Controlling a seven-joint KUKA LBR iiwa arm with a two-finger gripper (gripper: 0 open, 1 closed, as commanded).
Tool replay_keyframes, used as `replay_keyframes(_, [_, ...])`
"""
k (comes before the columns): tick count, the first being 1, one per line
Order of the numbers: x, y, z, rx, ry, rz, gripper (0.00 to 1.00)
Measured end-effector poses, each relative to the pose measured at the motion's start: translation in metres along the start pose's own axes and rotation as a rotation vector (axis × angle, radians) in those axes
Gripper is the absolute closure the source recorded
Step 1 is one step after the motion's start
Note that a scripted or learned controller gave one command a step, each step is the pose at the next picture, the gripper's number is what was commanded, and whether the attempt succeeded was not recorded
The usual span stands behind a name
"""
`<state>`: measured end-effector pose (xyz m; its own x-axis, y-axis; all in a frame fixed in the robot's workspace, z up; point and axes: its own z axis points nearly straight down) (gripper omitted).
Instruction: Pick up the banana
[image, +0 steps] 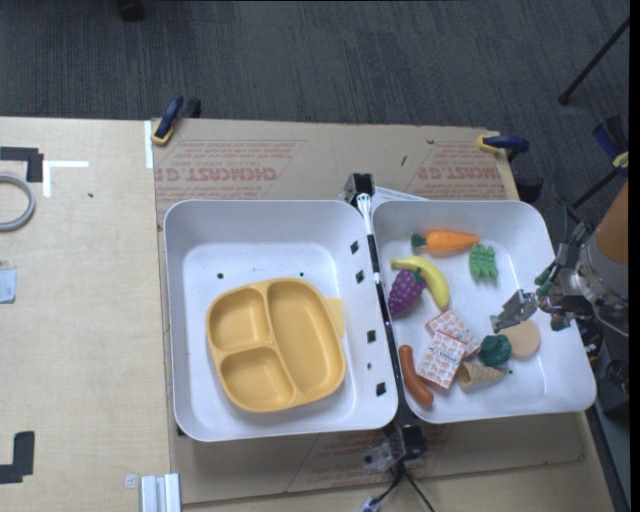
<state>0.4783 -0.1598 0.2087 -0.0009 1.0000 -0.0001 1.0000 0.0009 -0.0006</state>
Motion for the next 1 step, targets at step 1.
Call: replay_keyframes(1, [0.0767,0.0711,0.0166,-0.001,-0.001,-0.254,0.0])
